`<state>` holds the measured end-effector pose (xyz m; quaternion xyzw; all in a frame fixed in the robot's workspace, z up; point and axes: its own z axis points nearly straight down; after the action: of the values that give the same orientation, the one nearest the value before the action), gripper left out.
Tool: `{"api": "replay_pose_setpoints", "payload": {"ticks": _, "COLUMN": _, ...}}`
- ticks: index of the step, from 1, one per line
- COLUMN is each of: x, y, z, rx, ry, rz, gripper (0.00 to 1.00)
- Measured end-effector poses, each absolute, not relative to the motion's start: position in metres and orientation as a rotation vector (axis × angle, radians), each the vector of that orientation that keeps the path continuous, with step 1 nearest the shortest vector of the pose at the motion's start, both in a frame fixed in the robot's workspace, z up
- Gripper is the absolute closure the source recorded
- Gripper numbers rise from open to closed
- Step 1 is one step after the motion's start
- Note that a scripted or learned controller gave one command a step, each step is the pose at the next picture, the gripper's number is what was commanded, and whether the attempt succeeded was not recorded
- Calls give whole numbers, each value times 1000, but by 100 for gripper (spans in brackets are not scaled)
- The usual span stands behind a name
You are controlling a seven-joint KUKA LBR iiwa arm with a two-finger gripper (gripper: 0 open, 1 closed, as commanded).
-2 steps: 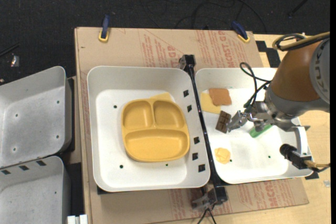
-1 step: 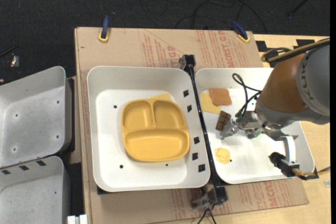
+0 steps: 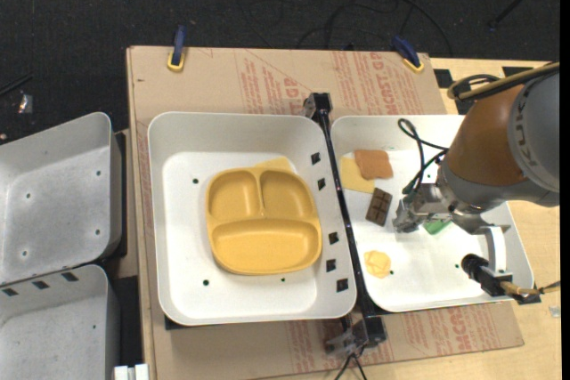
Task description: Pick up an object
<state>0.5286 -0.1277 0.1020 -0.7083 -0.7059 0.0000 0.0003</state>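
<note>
- Objects for picking, all in right bin (image 3: pixel 512 231): orange-brown toast-like piece (image 3: pixel 373 163) near bin's far left, pale yellow flat slice (image 3: pixel 354 177) touching/under its near-left edge, dark brown chocolate-bar piece (image 3: pixel 379 206) just nearer, small yellow blob (image 3: pixel 378 262) near bin's front left.
- Green object (image 3: pixel 436 226) partly visible right at the gripper, mostly hidden by it; shape unclear.
- Gripper (image 3: pixel 411 216) low in right bin, mid-area, just right of chocolate-bar piece; fingers hidden/blurred, can't tell if spread or closed, can't tell if green object is gripped.
- Arm (image 3: pixel 499 147) grey with orange band, enters from right, covers bin's right-far part.
- Left bin (image 3: pixel 169 191) holds yellow divided plate (image 3: pixel 264 221), three compartments, roughly centered.
- Black divider strip (image 3: pixel 337 209) runs between the two bins.
- Bins sit on cardboard sheet (image 3: pixel 267 80), blue-yellow clamps (image 3: pixel 177 49) at far edge.
</note>
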Motion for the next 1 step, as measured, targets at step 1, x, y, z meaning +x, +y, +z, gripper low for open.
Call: {"api": "replay_pose_setpoints", "payload": {"ticks": 1, "x": 526, "y": -134, "z": 162, "rx": -2225, "ry": -2222, "rz": -2, "gripper": 100}}
